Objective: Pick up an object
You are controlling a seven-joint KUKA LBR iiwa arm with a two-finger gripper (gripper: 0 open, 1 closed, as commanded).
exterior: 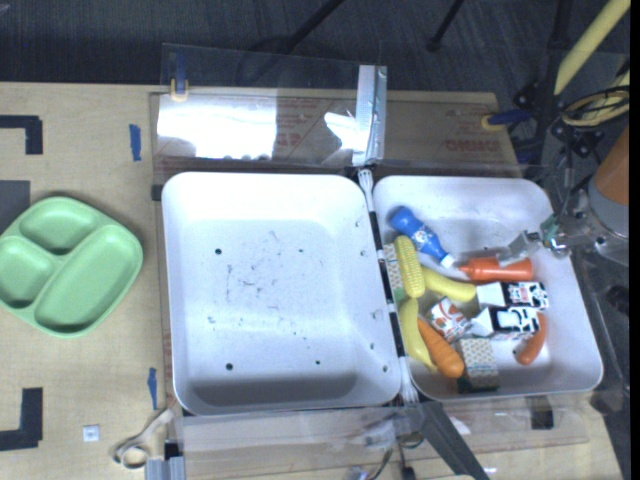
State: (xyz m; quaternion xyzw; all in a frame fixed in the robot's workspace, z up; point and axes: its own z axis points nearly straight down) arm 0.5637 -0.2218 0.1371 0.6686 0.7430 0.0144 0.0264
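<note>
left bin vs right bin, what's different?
The left bin has a bare floor with faint scuffs and a few dark dots; the right bin holds a pile: corn, banana, carrot, blue bottle. The left bin looks wider. The hand hangs over the right bin, not the left. Both are shallow, white, with rounded corners.

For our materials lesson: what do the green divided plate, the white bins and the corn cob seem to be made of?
Green divided plate: likely moulded plastic, matte, with soft rounded compartments. White bins: probably thin plastic, smooth with a slight sheen, scuffed with fine marks. Corn cob: seemingly toy plastic, uniform yellow; too small to be sure.
</note>
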